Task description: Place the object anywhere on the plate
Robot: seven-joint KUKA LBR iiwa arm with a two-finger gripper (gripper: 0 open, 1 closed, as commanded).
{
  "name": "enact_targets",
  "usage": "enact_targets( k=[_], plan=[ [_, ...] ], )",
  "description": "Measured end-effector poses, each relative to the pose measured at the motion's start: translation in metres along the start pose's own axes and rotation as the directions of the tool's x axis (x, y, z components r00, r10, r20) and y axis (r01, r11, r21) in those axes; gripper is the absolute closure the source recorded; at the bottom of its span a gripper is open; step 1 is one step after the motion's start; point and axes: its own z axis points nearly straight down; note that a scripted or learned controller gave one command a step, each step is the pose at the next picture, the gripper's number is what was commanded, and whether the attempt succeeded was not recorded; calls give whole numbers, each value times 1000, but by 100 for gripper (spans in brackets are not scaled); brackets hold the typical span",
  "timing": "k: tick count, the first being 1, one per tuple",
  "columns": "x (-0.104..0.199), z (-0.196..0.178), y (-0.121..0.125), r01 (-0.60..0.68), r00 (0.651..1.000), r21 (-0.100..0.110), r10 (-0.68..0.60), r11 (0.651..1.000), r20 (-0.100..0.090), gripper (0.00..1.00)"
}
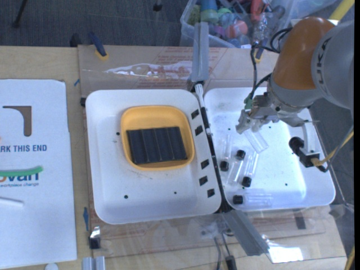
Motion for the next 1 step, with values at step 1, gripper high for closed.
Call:
enact_targets(
  k=[1],
  plan=[
    [12, -34, 17, 253, 967, -2, -253, 967, 1, 100]
  ],
)
